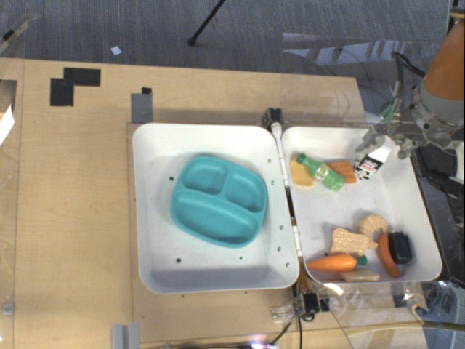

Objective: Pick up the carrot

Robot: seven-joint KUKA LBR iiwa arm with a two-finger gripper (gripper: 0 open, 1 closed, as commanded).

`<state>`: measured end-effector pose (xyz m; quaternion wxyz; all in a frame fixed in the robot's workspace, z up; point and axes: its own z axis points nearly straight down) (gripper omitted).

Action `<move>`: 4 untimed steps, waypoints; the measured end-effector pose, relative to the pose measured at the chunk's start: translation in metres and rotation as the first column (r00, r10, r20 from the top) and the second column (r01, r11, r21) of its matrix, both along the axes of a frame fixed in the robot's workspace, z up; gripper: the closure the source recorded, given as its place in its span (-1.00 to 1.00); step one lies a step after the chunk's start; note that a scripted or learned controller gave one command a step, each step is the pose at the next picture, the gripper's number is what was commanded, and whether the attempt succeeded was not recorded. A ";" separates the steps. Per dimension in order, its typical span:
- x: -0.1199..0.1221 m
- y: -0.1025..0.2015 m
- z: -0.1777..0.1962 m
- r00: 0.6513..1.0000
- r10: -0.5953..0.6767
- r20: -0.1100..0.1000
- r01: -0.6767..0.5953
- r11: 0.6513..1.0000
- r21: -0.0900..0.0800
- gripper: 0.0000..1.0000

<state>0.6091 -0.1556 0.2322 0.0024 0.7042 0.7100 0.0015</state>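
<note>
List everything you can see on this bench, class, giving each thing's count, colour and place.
bins: two, white, side by side on the bench
divided plate: one, teal, left bin
carrot: one, orange, right bin's near edge
bottle: one, green, right bin's far side
bread-shaped toys: two, tan, beside the carrot
orange and black toy: one, right bin's near right corner
arm: one, grey and orange, upper right
gripper: one, over the right bin's far edge
</note>
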 end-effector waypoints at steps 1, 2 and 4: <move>-0.084 -0.010 0.043 1.000 -0.008 0.004 0.008 1.000 -0.002 -1.00; -0.115 -0.048 -0.033 0.951 0.309 -0.003 -0.309 0.951 -0.002 -1.00; -0.098 -0.025 -0.131 0.904 0.426 0.015 -0.426 0.904 -0.014 1.00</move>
